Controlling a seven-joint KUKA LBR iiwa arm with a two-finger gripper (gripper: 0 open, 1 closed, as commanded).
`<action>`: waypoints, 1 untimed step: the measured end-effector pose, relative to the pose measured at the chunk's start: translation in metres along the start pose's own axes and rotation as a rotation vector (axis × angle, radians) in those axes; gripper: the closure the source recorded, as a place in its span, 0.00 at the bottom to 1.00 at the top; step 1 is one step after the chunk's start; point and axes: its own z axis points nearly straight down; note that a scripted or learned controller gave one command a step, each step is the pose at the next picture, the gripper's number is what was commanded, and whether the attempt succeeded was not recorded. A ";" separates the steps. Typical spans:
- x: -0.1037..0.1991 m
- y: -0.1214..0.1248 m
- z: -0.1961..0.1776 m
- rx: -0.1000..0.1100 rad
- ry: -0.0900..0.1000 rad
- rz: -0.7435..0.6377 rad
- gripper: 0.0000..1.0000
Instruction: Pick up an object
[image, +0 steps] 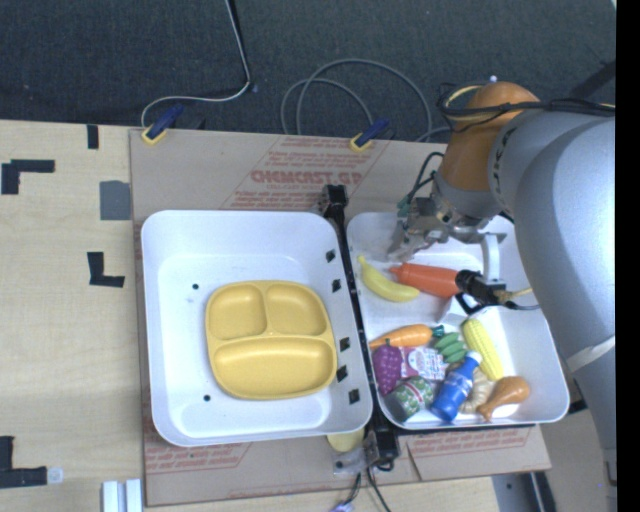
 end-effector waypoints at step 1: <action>0.000 0.000 0.001 0.001 -0.001 0.000 0.00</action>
